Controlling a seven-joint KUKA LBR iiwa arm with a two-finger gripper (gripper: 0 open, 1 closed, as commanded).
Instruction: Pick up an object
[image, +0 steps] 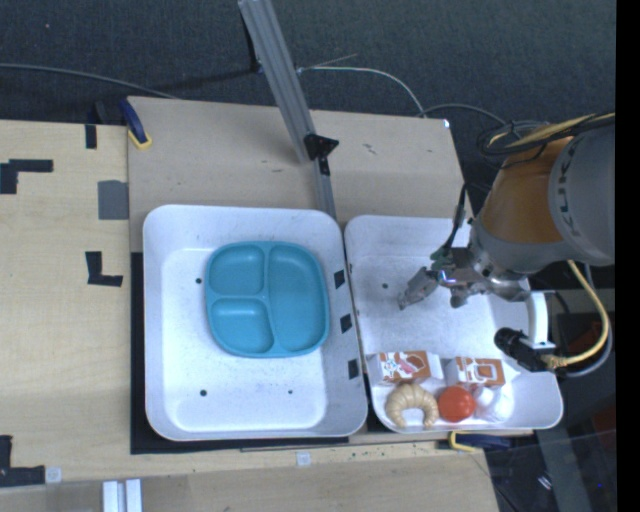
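Arm's grey body and orange band cover the far right corner of the right bin (400, 235). Gripper (428, 285) hangs over that bin's middle; its fingers are small and blurred, so cannot tell whether apart or together, and nothing is seen between them.

Objects sit along the near edge of the right bin: a tan croissant (412, 404), curved, long axis running left-right, ends pointing near; a round red tomato (457, 403) just right of it; two white-and-brown packets (405, 367), print unreadable, just behind them, the right one partly cut by glare.

Left bin (170, 330) holds a teal divided plate (268, 298), three compartments.
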